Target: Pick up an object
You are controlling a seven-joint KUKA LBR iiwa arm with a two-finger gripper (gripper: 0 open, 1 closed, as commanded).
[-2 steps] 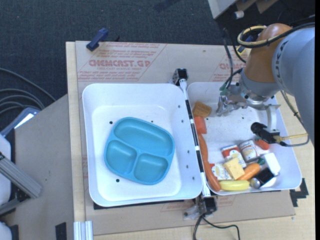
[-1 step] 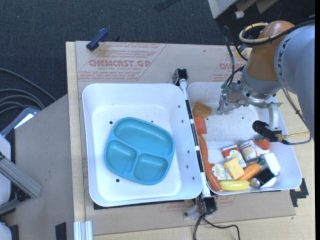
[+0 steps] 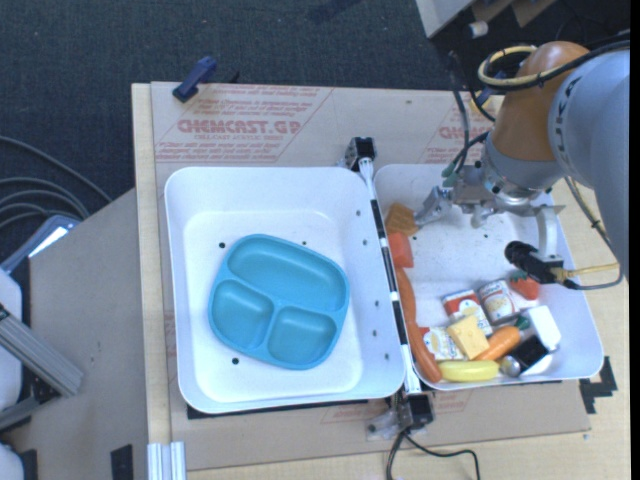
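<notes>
The gripper [image 3: 442, 204] hangs over the far left part of the right bin [image 3: 455, 263], close to the bin's far edge, with the grey arm and its orange band reaching in from the right. Whether the gripper is spread or pressed together I cannot tell, and nothing can be seen caught in it. The nearest thing to pick is a small tan piece [image 3: 400, 217], lying against the left wall near the far left corner, just to the left of the gripper and apart from it. A long orange strip [image 3: 405, 288] runs from beside that piece along the left wall toward the near edge. The rest of the things crowd the near right part of the bin, well apart from the gripper: a banana [image 3: 468, 371] along the near edge, a carrot [image 3: 497, 344] just above it, a yellow block [image 3: 466, 336], a small can [image 3: 495, 301], a red piece [image 3: 527, 289] and a white box [image 3: 543, 323] toward the right wall. In the left bin [image 3: 200, 218] a blue divided plate [image 3: 280, 300] lies flat in the middle.
</notes>
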